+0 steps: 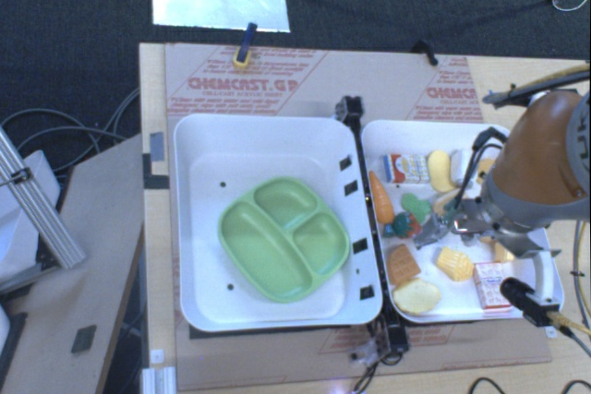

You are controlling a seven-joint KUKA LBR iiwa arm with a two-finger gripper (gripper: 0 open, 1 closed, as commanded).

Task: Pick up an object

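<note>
Two white bins sit side by side. The left bin holds one green tray, with lots of free room near its walls. The right bin is crowded with toy food. One carrot lies along its left wall, pointing up and down the bin. One corn and one cracker box lie near the front edge. The gripper hangs low over the middle of the bin; how wide it is open cannot be told.
</note>
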